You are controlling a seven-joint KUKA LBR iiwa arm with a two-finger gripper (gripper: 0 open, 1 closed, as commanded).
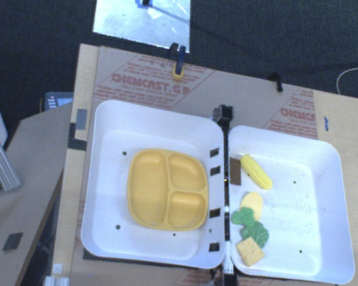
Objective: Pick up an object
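Yellow divided tray [168,190] laid in the left bin [110,128], corn cob [256,171], pale yellow piece [252,202], green broccoli [251,226] and cheese wedge [250,251] clustered along the right bin's [332,197] left side, jaw state cannot be told.

Toys [252,211] are crowding the right bin's [342,198] left side — its right half is lying open; a tray [167,189] is filling the left bin [110,128].

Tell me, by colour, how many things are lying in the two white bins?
Yellow: 4, namely the divided tray, the corn cob, the pale oval piece and the cheese-like wedge.
Green: 2, both leafy pieces.
Brown: 1, a small block.
Total: 7
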